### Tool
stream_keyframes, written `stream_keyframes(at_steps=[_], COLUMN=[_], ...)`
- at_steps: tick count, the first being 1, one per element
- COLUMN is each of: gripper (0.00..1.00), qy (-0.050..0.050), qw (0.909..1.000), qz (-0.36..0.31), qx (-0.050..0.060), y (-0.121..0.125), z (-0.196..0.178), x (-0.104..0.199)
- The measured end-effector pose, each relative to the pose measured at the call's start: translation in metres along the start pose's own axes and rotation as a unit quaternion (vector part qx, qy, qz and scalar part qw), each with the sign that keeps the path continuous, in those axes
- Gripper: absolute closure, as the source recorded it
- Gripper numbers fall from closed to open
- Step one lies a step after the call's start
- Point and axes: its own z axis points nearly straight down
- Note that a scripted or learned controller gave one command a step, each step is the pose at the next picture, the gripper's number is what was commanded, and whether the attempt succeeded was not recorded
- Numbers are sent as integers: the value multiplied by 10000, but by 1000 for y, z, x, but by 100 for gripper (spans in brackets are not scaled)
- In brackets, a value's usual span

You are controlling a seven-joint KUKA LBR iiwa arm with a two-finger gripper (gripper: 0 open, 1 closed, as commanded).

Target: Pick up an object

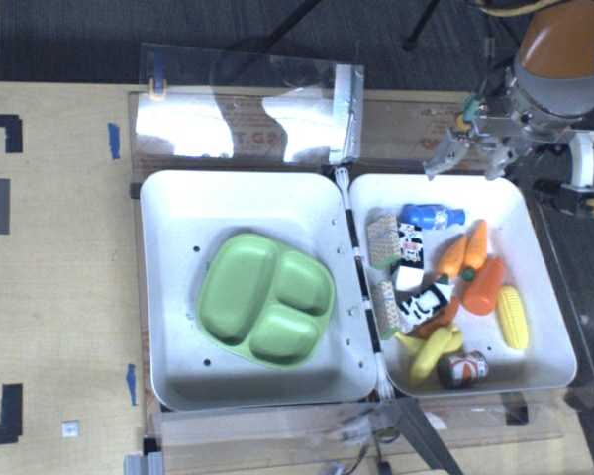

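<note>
Down at the bottom edge sits the front rim of the bench (pixel 69 265) – pale wood-coloured top with black corner marks on its left side and a few bits of blue tape. Two shallow white bins sit side by side on it. The left bin (pixel 168 216) has just a green divided plate (pixel 265 297) lying in it, three compartments, sitting a little toward the middle.

The right bin (pixel 544 354) is where the clutter is: a blue bottle (pixel 431 216) near the back, an orange carrot (pixel 455 250) leaning next to a second orange piece, a yellow corn cob (pixel 512 317) on the right, a banana (pixel 431 349) toward the front with a small can (pixel 465 368) just beside it, plus a black-and-white cow-patterned toy (pixel 421 300) in the middle. They're heaped together, so edges overlap and some bits I can't identify.

The gripper (pixel 470 156) hangs above the back rim of the right bin, fingers spread apart with nothing between them – clear of the pile. The arm's orange band is cut off by the top right corner.

Behind the bins there's a clear plastic sheet catching heavy glare, then dark carpet-like floor with cables and stand legs crossing it.
</note>
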Motion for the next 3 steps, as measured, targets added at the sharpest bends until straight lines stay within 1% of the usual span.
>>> stream_keyframes(at_steps=[1, 2, 3], gripper=[0, 0, 0], qy=[-5, -8, 29], qw=[9999, 9999, 10000], qz=[-124, -102, -91], qx=[-10, -23, -22], y=[-19, -76, -32], z=[89, 184, 194], x=[-58, -100, -103])
